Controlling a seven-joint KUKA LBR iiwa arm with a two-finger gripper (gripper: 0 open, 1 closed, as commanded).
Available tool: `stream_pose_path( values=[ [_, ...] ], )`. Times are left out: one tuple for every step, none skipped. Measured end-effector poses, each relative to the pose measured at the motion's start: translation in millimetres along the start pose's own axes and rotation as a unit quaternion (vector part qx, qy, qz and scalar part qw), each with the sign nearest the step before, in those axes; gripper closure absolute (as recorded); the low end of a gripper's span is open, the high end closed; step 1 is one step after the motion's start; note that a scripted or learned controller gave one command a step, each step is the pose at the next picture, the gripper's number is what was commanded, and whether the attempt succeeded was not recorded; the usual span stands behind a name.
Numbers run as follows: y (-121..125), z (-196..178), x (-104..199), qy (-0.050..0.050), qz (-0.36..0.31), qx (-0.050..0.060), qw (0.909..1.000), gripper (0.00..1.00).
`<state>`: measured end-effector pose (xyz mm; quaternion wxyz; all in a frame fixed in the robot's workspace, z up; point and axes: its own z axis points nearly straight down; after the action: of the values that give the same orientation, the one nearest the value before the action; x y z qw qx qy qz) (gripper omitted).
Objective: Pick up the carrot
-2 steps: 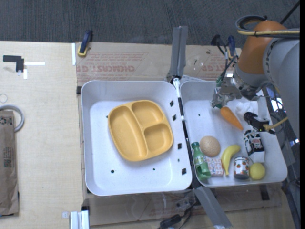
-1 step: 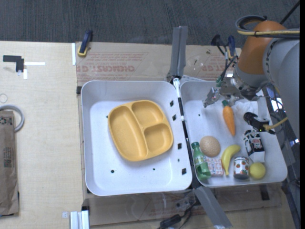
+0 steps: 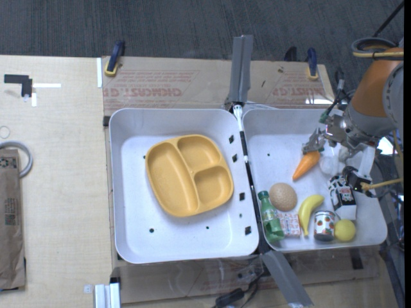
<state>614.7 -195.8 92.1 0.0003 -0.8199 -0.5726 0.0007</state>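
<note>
Two shallow white bins sit side by side on the table. The left bin holds a yellow three-compartment plastic plate near its middle. In the right bin, the orange carrot lies toward the far right, with the gripper right at its upper end. Nearer the front edge sit a green bottle, a round tan ball, a yellow banana, a small can and a yellow lemon, left to right.

You see the arm as a rounded grey shell with a broad orange band above its wrist. Below it your gripper is dark metal with pale fittings, and thin black cables trail alongside.
</note>
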Motion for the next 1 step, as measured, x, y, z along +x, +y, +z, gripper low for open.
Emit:
stream_pose_path(
  values=[
    [-15.8, 0.3, 31.9, 0.0, -0.135, 0.0, 0.9909, 0.0]
  ],
)
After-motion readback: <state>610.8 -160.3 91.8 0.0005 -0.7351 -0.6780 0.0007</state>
